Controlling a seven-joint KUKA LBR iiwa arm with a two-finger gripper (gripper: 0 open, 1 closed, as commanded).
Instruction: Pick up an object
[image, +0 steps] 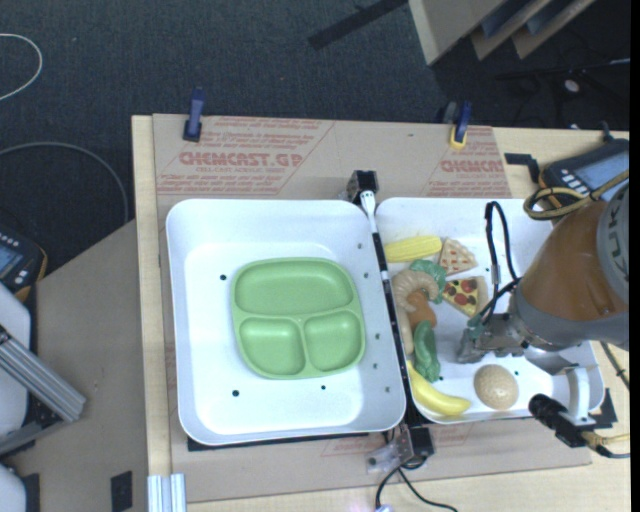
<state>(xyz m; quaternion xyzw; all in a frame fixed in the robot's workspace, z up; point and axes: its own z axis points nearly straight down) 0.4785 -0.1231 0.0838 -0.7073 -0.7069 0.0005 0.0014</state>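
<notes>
1. The shallow white left bin (190, 330) holds a pale green divided plastic tray (297, 316).
2. The shallow white right bin (520, 215) holds the toy food.
3. The gripper (480, 342) hangs low beside a round tan bread roll (495, 387); whether its fingers are spread or clenched, I cannot tell.
4. Probably the roll is the easiest pick: centre over it, clear of the yellow plastic banana (437, 396).

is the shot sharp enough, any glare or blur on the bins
Camera view: even, soft lighting, faint shadows; the left bin is bright white without harsh glare; the green tray is crisp; the food in the right bin is slightly soft; the claw is dark and hard to make out.
</notes>
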